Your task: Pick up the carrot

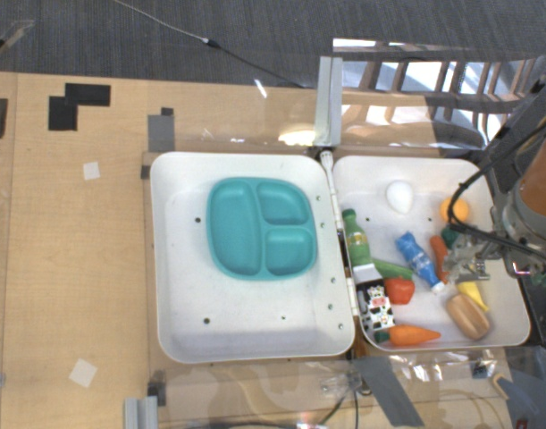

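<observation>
The carrot (414, 334), orange and tapered, lies along the front edge of the right bin (371, 175), pointing right. My gripper (465, 262) hangs over the right part of that bin, above and to the right of the carrot and apart from it. It sits among a blue bottle (418, 257), a reddish-orange piece with a green top (439, 256) and a yellow banana (474, 293). Nothing shows as held.
The right bin also holds a white egg (399, 195), an orange fruit (456, 210), a green bottle (353, 236), a red pepper (399, 290), a bread roll (467, 316) and a black-and-white box (375, 307). A teal divided plate (259, 227) lies in the left bin (179, 266).
</observation>
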Robot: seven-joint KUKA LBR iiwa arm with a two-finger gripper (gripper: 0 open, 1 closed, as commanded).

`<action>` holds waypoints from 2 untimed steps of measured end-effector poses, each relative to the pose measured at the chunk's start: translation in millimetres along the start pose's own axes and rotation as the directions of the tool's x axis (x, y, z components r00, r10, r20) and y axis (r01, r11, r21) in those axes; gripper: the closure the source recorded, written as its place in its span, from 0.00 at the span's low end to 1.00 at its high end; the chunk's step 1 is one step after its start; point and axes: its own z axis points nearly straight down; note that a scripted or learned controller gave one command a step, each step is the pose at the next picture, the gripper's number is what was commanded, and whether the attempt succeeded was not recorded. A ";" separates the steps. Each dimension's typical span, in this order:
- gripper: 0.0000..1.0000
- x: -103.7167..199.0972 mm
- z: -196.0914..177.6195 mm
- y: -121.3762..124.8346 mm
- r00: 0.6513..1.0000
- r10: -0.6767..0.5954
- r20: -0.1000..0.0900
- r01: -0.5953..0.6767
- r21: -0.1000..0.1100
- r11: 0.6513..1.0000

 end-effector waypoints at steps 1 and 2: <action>1.00 -23.6 -150.9 -35.0 0.996 -0.089 0.020 0.089 0.012 0.996; 1.00 -0.1 -126.0 -27.7 0.896 -0.445 0.005 0.445 0.007 0.896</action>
